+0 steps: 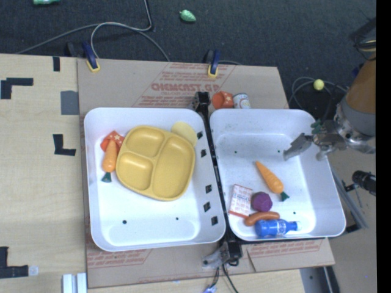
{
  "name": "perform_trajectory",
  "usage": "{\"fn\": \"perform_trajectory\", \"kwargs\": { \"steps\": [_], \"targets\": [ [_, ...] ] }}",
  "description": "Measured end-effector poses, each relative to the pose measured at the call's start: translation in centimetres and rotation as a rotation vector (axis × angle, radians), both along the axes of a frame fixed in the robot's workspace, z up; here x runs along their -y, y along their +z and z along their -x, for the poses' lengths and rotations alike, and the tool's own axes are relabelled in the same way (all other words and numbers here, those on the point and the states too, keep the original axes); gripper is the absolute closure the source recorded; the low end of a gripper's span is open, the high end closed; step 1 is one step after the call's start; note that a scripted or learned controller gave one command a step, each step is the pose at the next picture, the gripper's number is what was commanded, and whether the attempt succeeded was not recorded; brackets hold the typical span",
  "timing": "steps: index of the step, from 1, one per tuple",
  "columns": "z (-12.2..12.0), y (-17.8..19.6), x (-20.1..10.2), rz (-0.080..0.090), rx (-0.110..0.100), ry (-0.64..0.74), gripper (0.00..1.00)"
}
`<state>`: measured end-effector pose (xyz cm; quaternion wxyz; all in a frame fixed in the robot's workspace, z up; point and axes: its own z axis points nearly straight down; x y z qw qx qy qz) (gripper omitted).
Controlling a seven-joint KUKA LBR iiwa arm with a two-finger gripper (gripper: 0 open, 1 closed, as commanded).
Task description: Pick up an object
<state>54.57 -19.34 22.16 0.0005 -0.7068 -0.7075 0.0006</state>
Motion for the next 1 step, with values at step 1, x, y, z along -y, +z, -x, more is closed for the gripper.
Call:
{"fn": "perform_trajectory", "kwargs": {
  "steps": [1],
  "targets": [
    [-1.49, -13.3, -2.65, 0.0, 0.004, 0.001, 0.0]
  ]
}}
